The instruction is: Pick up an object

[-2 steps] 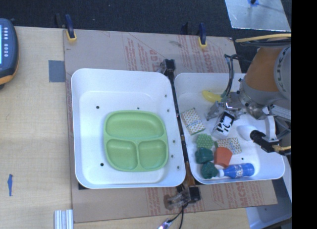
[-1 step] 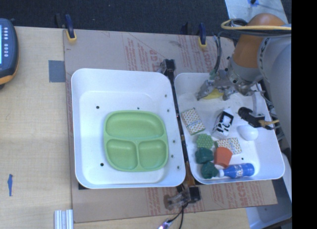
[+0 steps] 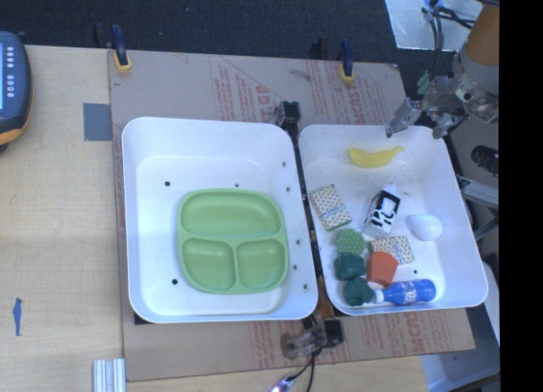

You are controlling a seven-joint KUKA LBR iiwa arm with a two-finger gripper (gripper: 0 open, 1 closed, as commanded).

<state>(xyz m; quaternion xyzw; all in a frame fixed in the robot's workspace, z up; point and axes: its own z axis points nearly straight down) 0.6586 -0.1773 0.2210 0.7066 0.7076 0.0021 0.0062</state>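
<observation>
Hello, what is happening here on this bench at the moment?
A robot arm reaches in from the right, its gripper hovering at the far edge of the right bin, near a yellow banana. It holds nothing. That bin also contains small objects, such as a blue marker. The left bin holds a green divided plate.

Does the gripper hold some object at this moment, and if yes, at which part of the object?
Nothing is held. The gripper is open above the far edge of the right bin, and the banana lies apart from it.
</observation>
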